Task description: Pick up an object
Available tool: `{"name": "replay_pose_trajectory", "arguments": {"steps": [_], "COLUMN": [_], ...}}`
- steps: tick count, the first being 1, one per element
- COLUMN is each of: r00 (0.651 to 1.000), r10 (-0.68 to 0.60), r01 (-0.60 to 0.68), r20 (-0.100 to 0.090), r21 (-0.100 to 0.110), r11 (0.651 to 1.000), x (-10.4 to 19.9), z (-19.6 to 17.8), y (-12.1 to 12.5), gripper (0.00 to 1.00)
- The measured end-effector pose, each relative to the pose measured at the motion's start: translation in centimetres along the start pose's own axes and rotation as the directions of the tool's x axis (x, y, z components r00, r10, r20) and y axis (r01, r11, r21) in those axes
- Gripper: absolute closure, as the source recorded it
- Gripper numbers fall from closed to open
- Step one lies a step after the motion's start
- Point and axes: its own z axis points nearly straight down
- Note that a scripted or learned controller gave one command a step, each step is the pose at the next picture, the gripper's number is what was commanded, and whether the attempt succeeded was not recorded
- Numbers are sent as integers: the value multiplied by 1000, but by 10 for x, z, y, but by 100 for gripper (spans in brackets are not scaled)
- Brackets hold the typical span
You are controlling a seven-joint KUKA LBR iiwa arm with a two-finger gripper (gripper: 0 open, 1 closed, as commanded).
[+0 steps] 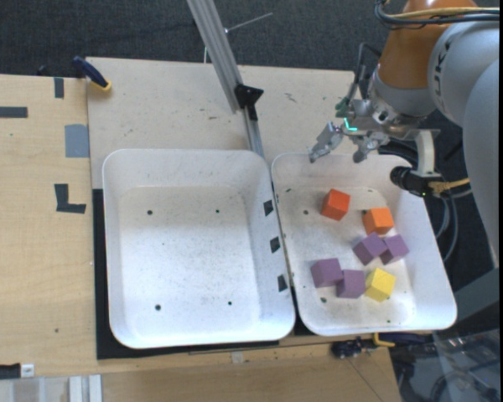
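Nearest the camera, in the right bin (419, 308), a yellow cube (381, 284) sits just beside two purple blocks (338, 276), which touch each other. A little farther back lie two more purple cubes (381, 248), pressed together, then an orange cube (378, 219) just behind them, and a second orange-red cube (336, 203) standing apart with bare floor around it. The left bin (126, 191) sits alongside. Farthest back, my gripper (345, 146) hangs over the rear rim of the right bin, fingers spread wide with nothing between them. I judge I am at the approach step, not yet committed to a target. The lone orange-red cube looks the easiest pick: my next move would call for coming forward over it, lining my fingers across two flat faces, then descending before I close.
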Motion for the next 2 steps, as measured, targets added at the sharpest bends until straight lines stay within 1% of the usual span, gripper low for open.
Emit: {"name": "replay_pose_trajectory", "arguments": {"steps": [1, 2], "r00": [1000, 1000], "r10": [-1, 0], "r01": [1, 0], "r20": [1, 2], "r21": [-5, 1], "r11": [1000, 1000], "x": [0, -4], "z": [-3, 53], "y": [1, -9], "gripper": [0, 0]}}
